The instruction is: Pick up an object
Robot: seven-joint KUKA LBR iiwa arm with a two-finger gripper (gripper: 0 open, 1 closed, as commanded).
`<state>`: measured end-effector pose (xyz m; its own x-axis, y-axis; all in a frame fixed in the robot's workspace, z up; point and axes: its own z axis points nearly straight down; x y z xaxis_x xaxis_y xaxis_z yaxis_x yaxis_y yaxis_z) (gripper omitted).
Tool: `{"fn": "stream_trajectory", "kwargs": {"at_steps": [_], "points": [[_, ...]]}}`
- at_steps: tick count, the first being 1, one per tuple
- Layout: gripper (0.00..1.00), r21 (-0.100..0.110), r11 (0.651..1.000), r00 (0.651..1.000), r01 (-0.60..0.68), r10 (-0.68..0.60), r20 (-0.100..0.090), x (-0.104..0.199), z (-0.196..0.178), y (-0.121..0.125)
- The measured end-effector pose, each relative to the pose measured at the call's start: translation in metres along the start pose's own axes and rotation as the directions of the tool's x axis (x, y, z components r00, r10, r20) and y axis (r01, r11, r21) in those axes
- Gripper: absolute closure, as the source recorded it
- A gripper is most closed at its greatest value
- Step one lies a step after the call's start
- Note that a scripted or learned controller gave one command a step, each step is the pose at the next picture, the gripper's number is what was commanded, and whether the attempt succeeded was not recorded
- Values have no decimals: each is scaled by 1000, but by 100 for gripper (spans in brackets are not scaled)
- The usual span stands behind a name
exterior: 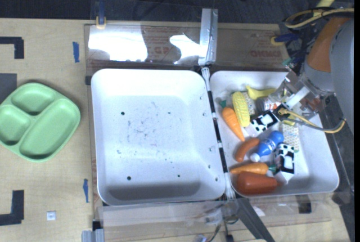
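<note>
The gripper (277,104) hangs low in the right bin (320,176), over the toys at its far side; its grip cannot be told. Corn (241,108), carrot (232,121) and bottle (268,145) lie just left.

Two white bins (152,80), one green divided plate (37,120), two carrots (232,121), one corn cob (241,108).

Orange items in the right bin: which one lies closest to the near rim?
The red-orange sausage-shaped piece, lying crosswise at the bin's front edge. The carrot sits further back beside the corn.
</note>
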<state>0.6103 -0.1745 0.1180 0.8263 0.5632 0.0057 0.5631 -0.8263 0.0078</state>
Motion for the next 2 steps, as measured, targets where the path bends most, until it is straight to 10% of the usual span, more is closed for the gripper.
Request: {"fn": "stream_trajectory", "kwargs": {"at_steps": [1,2], "points": [[0,8,943,943,-332,332,14,-9,-87,51],[0,-5,925,925,-380,380,-5,7,1,3]]}}
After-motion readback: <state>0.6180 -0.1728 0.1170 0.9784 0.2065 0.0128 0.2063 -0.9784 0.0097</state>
